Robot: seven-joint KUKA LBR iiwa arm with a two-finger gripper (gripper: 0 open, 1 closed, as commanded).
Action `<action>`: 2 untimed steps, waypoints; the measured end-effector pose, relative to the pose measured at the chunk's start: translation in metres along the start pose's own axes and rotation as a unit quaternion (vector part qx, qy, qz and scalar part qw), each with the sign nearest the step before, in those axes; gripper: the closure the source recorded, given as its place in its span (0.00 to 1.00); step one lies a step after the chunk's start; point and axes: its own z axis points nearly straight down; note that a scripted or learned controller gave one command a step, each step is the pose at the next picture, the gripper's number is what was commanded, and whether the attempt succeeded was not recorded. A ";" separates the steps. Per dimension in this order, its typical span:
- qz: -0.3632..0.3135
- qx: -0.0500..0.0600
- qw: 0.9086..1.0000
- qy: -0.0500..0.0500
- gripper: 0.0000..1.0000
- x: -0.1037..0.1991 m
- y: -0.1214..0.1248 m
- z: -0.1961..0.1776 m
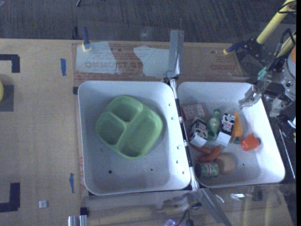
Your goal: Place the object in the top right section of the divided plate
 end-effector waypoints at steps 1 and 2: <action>0.006 0.000 1.000 0.000 0.00 0.015 -0.061 -0.075; 0.017 0.001 1.000 0.000 0.00 -0.064 -0.042 0.005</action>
